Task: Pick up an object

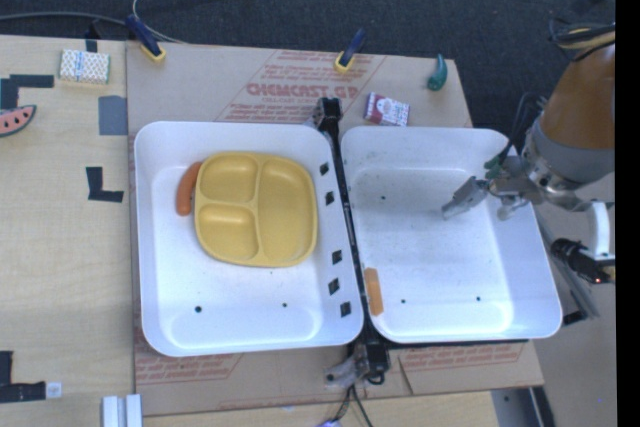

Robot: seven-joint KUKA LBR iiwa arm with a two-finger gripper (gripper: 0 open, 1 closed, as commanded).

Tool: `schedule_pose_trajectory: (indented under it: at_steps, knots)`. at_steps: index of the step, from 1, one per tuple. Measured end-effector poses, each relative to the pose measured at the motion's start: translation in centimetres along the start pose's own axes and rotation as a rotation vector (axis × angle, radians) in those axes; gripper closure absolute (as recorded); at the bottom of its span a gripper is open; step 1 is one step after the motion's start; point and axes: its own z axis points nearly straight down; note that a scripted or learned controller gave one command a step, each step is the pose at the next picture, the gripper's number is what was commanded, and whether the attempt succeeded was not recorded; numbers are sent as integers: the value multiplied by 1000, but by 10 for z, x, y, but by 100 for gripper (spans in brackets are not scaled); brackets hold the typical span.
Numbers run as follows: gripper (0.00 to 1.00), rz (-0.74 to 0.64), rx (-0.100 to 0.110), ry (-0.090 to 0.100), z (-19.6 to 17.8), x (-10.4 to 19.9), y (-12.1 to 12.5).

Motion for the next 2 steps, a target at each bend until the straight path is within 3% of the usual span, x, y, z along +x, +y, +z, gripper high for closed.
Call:
schedule_pose_trajectory:
  at_steps: [1, 2]
  knots:
    - [0, -1, 1, 0, 42, 64, 19]
    - [0, 0, 1, 0, 101, 71, 74]
